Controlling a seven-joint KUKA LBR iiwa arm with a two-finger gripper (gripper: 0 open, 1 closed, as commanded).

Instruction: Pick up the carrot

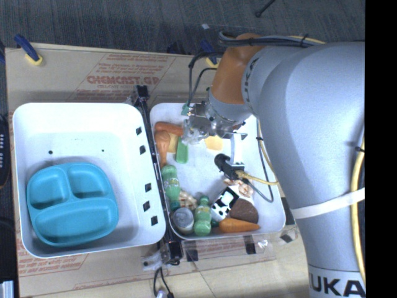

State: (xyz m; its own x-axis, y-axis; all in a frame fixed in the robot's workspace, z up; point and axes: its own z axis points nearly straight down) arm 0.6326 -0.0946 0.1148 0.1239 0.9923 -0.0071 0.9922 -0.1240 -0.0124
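While the gripper hangs over the right bin's upper end — finger state cannot be told — the carrot lies along its lower edge, well apart.

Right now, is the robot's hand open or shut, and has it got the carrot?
Hand: cannot be told; it sits near the far end of the right bin. The carrot lies apart from it, at the near edge.

Two shallow white bins sit side by side: the left bin at nine o'clock, the right bin at center. One blue divided tray lies in the left bin. The right bin holds one carrot, one green bottle, one metal can and several other jumbled items too crowded to count.
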